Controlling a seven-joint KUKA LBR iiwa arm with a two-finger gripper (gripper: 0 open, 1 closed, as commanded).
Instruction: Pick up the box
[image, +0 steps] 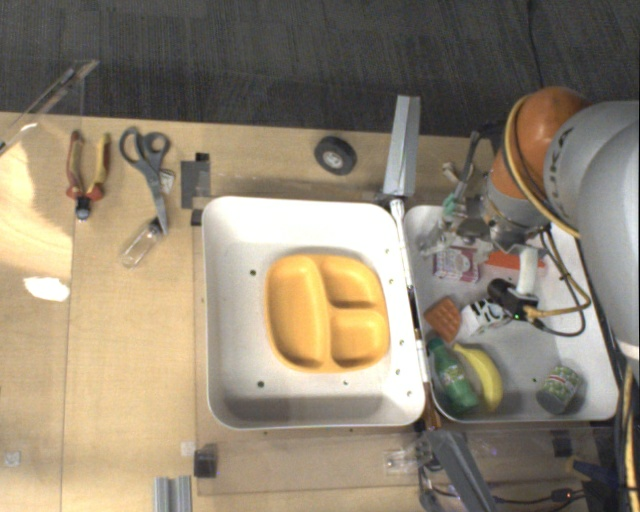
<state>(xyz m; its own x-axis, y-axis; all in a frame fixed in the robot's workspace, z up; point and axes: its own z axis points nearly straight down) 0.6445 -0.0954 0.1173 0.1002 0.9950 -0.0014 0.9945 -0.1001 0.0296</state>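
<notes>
Reaching in from the right, the grey arm (590, 170) with its orange band is seen above the far part of the right bin (590, 405). The gripper (462, 222) hangs low over the far left corner of this bin, close to the wall that is shared with the left bin (230, 300). Whether its fingers are spread or closed cannot be told, because they are small and mixed with the clutter around them.

The box (455, 264), a small carton with pink and white print, is found just below the gripper in the view, lying on the floor of the right bin. It cannot be told if the gripper touches it. A red and white object (512, 264) lies beside the box to the right.

Nearer to the camera, a small orange-brown piece (443, 318), a black and white item (492, 313), a green bottle (455, 378), a yellow banana (486, 374) and a small can (561, 386) are placed in the same bin. The bottle and the banana lie side by side and touch.

A yellow divided tray (326, 310) is set in the middle of the left bin. On the bench (100, 400) to the left, scissors (150, 170) and pliers (86, 172) are laid, and a roll of tape (335, 155) lies behind the bins.
</notes>
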